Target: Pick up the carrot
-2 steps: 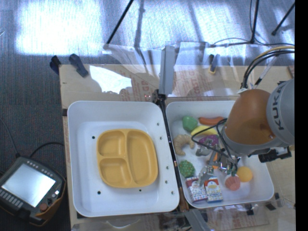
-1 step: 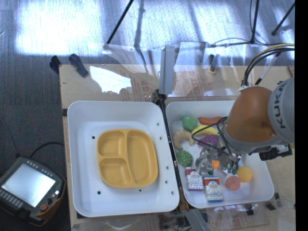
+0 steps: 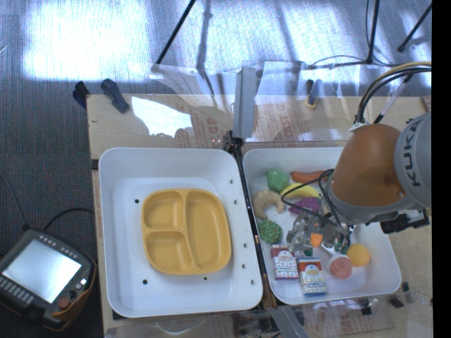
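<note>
The claw (image 3: 315, 239) hangs low in the right bin (image 3: 390, 277), among toy food; whether its fingers are spread or pressed cannot be told from this angle, though a small orange piece shows beside them. The carrot (image 3: 308, 177), smooth and tapered, lies near the bin's far wall, long axis roughly left-right, apparently partly hidden by the arm's orange band (image 3: 366, 164). Nearby lie a pale croissant (image 3: 267, 201), a knobbly green item (image 3: 270, 230) and two small cartons (image 3: 299, 269). The left bin (image 3: 120, 287) holds a yellow sectioned plate (image 3: 187, 231).
</note>
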{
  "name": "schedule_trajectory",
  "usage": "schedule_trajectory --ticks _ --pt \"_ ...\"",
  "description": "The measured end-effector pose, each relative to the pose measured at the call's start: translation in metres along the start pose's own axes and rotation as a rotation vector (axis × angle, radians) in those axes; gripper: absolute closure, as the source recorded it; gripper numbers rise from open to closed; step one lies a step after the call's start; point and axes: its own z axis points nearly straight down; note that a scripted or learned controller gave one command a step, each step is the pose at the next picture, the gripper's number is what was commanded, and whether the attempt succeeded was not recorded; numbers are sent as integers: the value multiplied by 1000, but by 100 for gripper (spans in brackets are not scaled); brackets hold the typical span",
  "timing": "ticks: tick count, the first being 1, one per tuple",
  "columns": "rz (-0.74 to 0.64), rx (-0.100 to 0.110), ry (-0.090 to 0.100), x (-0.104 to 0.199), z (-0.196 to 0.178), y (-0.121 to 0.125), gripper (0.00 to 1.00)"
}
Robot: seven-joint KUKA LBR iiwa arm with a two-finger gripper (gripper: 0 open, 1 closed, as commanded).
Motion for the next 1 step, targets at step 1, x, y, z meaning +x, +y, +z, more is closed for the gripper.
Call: schedule_trajectory --ticks 1 --pt "-4 0 7 1 -6 1 100"
